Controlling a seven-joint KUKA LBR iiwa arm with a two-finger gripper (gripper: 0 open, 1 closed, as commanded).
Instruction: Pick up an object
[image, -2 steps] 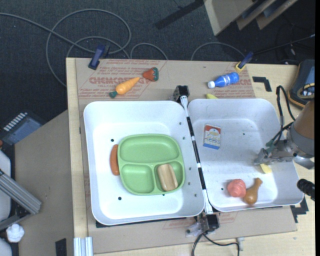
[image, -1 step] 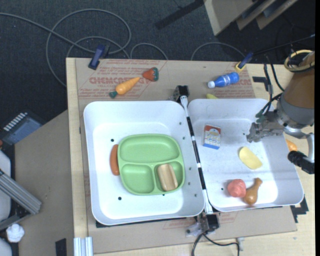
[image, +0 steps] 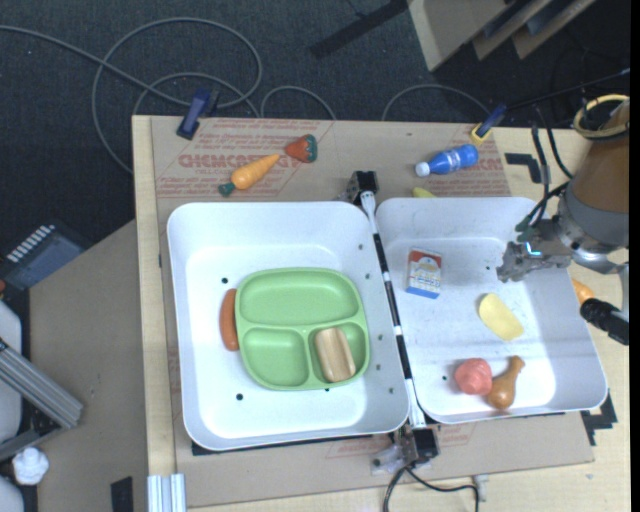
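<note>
Objects lie in the right bin (image: 560, 225): a small carton (image: 425, 273), a yellow lemon-like piece (image: 499, 316), a pink ball (image: 474, 375) touching a toy drumstick (image: 504, 382); the claw (image: 522, 258) hovers near the bin's right side (apart from them all), holding nothing; the left bin (image: 200, 240) holds a green divided plate (image: 290, 300).

Two bins sit side by side. In the left bin (image: 200, 240), a divided plate (image: 290, 300) lies at centre, with a bread roll (image: 335, 354) in its four o'clock compartment and a sausage (image: 230, 319) touching its nine o'clock edge. In the right bin (image: 560, 340), a small carton (image: 425, 273) lies at ten o'clock, a lemon (image: 499, 316) near centre, a ball (image: 474, 376) and a drumstick (image: 505, 382) at six o'clock.
</note>
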